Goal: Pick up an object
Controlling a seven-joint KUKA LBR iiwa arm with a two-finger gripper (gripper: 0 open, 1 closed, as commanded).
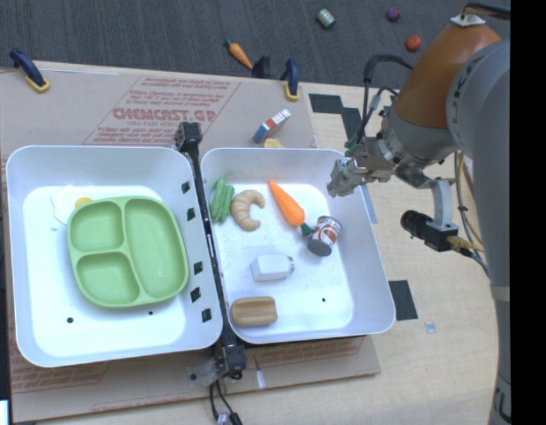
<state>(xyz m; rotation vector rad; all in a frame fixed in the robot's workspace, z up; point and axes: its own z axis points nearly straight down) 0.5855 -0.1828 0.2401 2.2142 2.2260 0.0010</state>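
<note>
- Nearest the camera, a bread-like brown block (254, 311) is parked at the front edge of the right bin (365, 277), just beside the divider.
- Just behind it a small white box (273, 267) is lying flat, more or less mid-bin.
- The likeliest pick is reckoned to be the carrot (288, 202), since it's laid at a slant in the back half of the right bin, closest of the lot to the hand (345, 179).
- It's probably a light, stiff plastic toy with a smooth, tapered body, so it could get squirted out of a pinch; it'd best be taken across the thick middle, not the thin tip.
- A little can (323, 234) is tipped over touching or nearly touching the carrot's lower end, so it may be nudged.
- A croissant (248, 208) is set just left of the carrot, and a green pea pod (221, 199) is lying by the divider.
- The hand is hung over the right bin's back-right corner, nothing seen in it; how far open it is can't be told from this angle.
- The left bin (29, 264) is taken up by a green divided plate (126, 251).
- Both bins are sat on cardboard on the worktop (432, 343), with bits scattered behind.
</note>
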